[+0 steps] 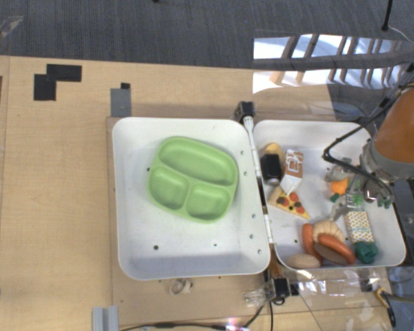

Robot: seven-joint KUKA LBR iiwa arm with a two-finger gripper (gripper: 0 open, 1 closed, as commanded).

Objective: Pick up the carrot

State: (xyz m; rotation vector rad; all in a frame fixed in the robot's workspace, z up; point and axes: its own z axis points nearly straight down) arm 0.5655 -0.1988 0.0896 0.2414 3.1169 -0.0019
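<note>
The gray arm comes in from the right, and its hand (pixel 343 200) hangs over the right bin (pixel 393 254). I cannot tell if the hand is wide or narrow, because its metal parts and black wires are in the way.

The carrot (pixel 339 186) is right at the hand, on its far side. Just a small bright orange bit peeks out. A little green bit sits close by, on the hand's right side and a bit nearer to us. So the carrot looks like it lies on a slant, with the orange end pointing up and left and the green end pointing down and right. Most of it is hidden, so I am not sure of that. I cannot tell if the hand holds it.

Left of the hand lies a pizza slice (pixel 290 203). Farther left is a black block (pixel 270 165). Just below the hand, toward us, sits a dotted box (pixel 359 225). Below and a bit left of the hand is a hot dog (pixel 331 245), with a long orange-red stick (pixel 308 236) beside it. Far to the hand's left, in the other bin (pixel 134 254), rests a green plate (pixel 193 178).
</note>
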